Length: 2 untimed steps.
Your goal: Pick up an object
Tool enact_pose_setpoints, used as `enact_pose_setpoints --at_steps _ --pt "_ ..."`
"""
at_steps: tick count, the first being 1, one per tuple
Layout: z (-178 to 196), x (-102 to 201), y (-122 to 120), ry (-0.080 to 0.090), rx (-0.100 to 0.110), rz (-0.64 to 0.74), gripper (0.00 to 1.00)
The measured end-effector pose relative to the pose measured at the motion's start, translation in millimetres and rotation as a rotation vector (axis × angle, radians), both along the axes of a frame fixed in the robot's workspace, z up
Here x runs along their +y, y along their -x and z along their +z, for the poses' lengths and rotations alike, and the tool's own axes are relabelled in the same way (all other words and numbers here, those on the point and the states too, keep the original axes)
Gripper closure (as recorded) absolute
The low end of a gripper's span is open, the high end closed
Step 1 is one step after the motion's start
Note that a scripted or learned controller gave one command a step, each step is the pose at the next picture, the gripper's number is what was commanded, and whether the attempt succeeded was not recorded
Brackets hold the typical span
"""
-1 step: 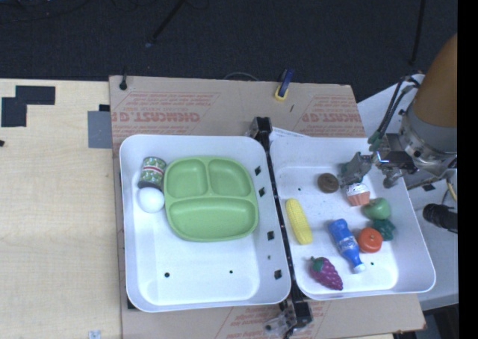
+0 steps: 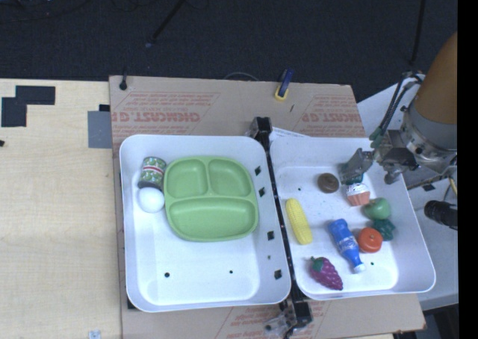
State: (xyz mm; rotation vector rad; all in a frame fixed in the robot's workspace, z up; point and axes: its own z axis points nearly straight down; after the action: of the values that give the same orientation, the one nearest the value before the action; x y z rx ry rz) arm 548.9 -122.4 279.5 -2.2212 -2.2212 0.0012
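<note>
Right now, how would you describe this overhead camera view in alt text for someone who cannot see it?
A grey robot arm's pincer hovers over the right white bin, which holds a corn cob, blue bottle, purple grapes, a tomato and other toy foods. The left white bin holds a green divided plate, a small can and a white ball.

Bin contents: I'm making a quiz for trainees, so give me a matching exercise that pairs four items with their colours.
Items:
1. corn
2. bottle
3. grapes
4. divided plate

Colours:
A. purple
B. green
C. yellow
D. blue

Pairs: 1-C, 2-D, 3-A, 4-B. The plate lies in the left bin; the other three lie in the right bin.
</note>
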Motion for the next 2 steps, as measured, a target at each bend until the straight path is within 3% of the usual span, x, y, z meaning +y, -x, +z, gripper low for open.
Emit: enact_pose_setpoints --at_steps 2 --pt "-108.8 -1.1 3.6 -0.002 0.007 0.001 0.0"
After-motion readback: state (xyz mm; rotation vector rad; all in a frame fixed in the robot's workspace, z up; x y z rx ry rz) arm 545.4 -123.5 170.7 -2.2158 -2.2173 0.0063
